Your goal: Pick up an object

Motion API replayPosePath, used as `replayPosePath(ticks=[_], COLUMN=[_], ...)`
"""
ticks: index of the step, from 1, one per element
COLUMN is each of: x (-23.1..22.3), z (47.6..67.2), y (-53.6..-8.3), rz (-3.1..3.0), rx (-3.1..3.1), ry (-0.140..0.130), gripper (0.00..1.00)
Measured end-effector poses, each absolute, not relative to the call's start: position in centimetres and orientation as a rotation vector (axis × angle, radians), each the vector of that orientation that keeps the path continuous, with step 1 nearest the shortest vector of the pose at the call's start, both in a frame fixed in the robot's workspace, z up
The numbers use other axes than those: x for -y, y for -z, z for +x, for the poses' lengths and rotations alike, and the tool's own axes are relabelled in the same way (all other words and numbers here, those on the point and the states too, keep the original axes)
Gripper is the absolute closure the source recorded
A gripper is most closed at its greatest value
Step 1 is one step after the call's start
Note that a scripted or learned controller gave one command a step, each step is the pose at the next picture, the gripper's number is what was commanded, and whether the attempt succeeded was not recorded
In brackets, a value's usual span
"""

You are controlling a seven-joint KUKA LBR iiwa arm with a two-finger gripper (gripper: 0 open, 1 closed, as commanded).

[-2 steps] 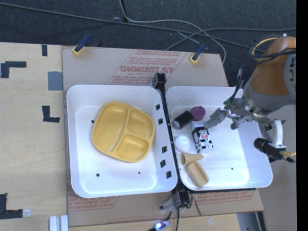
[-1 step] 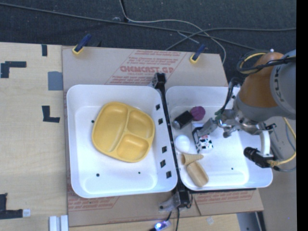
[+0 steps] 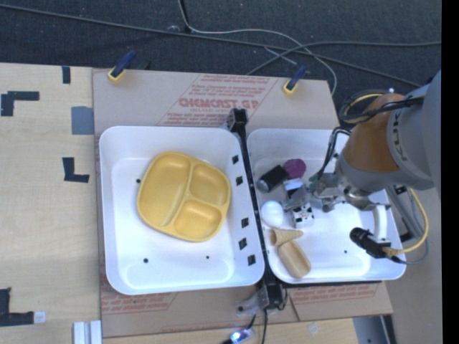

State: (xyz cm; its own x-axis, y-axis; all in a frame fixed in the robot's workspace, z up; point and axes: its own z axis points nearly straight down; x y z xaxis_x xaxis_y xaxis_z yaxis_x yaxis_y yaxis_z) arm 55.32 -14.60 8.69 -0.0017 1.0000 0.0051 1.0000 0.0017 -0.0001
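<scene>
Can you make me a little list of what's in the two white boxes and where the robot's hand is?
left bin: one yellow divided plate, lying flat
right bin: purple object, dark cylinder, white ball, tan wooden scoop-like piece
how they lie: crowded along the bin's left side
arm: reaches in from the right, orange band above the wrist
gripper: low over the right bin, beside the white ball
holding anything: cannot tell
</scene>
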Motion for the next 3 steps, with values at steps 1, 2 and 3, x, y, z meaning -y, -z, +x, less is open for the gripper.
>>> replayPosePath(ticks=[1,2,3], x=[14.7,14.8,13.8], z=[55.3,55.6,56.1], y=[-9.7,-13.8,-18.9], rz=[-2.222,-2.221,-2.22], rx=[2.228,2.224,2.226], ry=[0.002,0.001,0.003], gripper=[1.0,1.0,1.0])
